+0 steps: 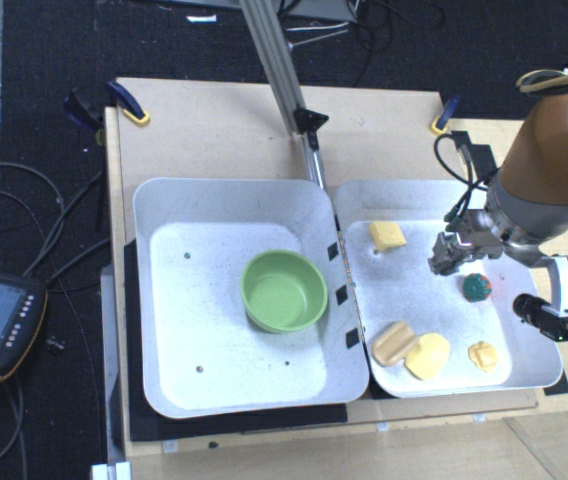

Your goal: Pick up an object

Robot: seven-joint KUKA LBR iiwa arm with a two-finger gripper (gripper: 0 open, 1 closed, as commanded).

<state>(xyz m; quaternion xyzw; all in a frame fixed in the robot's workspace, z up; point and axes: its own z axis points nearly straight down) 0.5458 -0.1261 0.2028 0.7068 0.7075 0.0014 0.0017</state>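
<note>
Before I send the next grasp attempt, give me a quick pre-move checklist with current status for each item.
1. Gripper is over the right bin, above its floor: ok.
2. Something held between the fingers: cannot tell, too dark and small.
3. Nearest target, the green and red ball, lies free just beside the gripper: ok.
4. Other candidates sit apart from the walls: yellow block, small yellow piece: ok.
5. Tan piece touches the yellow round piece, crowded grasp: not ok.
6. Green bowl in the left bin, away from the arm: ok.

Right bin (524, 373) holds: yellow block (387, 235), far-left corner; green ball (477, 288), mid-right; tan piece (393, 342) touching yellow round piece (427, 356) (near edge); small yellow piece (482, 355).
</note>
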